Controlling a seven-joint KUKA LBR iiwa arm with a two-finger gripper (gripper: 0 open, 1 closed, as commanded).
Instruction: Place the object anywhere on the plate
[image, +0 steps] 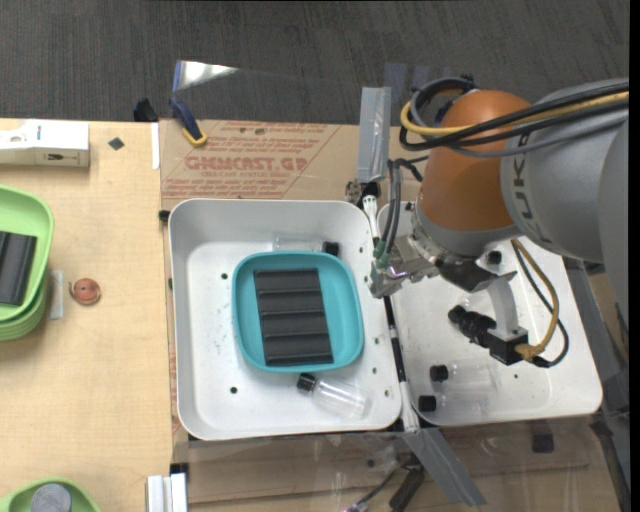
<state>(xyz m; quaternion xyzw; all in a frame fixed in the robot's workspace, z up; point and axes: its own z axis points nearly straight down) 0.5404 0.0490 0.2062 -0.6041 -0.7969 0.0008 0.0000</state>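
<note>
The vial, clear with a black cap, lies on its side on the floor of the left bin, well to the lower left of the gripper and apart from it. It rests just below the teal plate's lower edge. The plate holds a dark ribbed block and sits to the gripper's left. The gripper hangs over the seam between the bins, by the left bin's right wall; whether it is spread or closed cannot be told. The right bin lies below the arm.
</note>
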